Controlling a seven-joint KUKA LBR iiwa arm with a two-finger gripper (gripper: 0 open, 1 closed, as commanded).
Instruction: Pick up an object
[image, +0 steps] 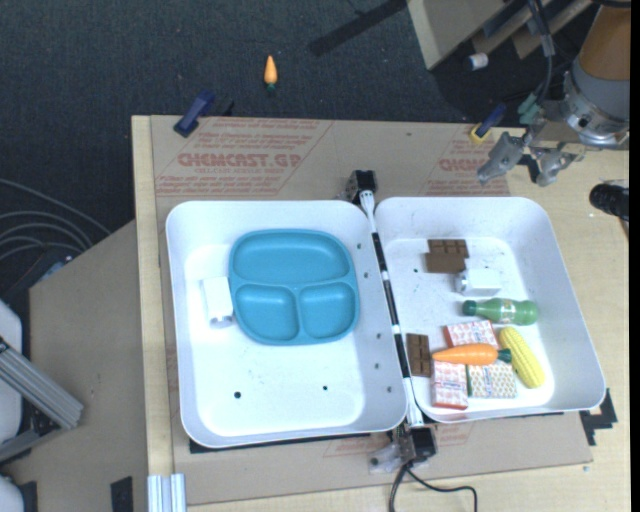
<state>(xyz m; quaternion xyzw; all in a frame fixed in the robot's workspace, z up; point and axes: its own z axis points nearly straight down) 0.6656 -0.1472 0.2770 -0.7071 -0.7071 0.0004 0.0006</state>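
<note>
Worktop (300, 160): brown board bearing two white bins.
Floor (120, 60): dark blue carpet, small orange carrot toy (270, 70) lying on it.
Claw (523, 160): spread wide, empty.

right bin (560, 262) | toy foods clustered near front-right | all lying flat

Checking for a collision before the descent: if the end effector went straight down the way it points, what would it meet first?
Probably the bench just beyond the right bin's far rim, since the end effector hangs open there; depth is unclear.
</note>
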